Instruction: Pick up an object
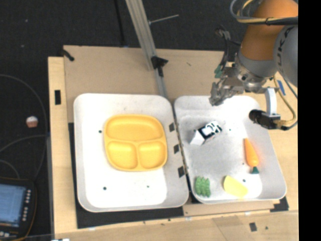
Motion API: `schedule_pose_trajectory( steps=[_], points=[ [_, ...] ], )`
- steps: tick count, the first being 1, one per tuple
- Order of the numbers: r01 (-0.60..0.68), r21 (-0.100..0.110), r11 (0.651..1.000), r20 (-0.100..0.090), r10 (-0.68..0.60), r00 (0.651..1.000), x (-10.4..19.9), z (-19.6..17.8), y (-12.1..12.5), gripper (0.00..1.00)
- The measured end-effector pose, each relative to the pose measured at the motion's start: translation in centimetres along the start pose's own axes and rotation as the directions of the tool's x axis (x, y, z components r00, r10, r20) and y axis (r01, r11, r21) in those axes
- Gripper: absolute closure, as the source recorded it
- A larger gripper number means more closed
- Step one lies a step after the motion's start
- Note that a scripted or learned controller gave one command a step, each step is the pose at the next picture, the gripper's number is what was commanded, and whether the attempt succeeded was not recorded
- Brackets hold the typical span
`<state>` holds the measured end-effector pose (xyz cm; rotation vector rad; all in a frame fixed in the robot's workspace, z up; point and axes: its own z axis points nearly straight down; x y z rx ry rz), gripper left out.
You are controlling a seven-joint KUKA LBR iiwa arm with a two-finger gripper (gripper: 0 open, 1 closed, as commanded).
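In the right bin [220, 157] lie a small white and black box [207, 132], an orange carrot [251, 154], a yellow lemon-like piece [234, 187] and a green leafy piece [202, 186]. My gripper [217, 95] hangs above the bin's far edge, up and to the right of the white and black box, and nothing shows between its fingers. The grey arm with its orange band [266, 29] comes in from the upper right.
The left bin [90, 185] holds a yellow divided plate [135, 141]. A metal pole [143, 29] rises from the bench behind the bins. A black cable and connector [263, 118] hang over the right bin's far right corner.
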<state>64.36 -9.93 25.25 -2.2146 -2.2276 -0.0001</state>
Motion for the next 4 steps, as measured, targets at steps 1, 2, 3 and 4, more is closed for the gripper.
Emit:
schedule_pose_trajectory(
  steps=[1, 2, 3, 4],
  points=[
    [0.001, -0.001, 1.000, -0.001, -0.001, 1.000, 4.3, -0.8, -1.9, 1.00],
    [0.002, -0.001, 1.000, -0.002, -0.002, 1.000, 9.2, -1.5, -4.3, 1.00],
    [0.000, 0.001, 1.000, 0.000, 0.000, 1.000, 12.9, -0.3, -6.9, 1.00],
    [0.003, 0.000, 1.000, -0.002, -0.003, 1.000, 18.3, -0.6, -9.6, 1.00]
  ],
)
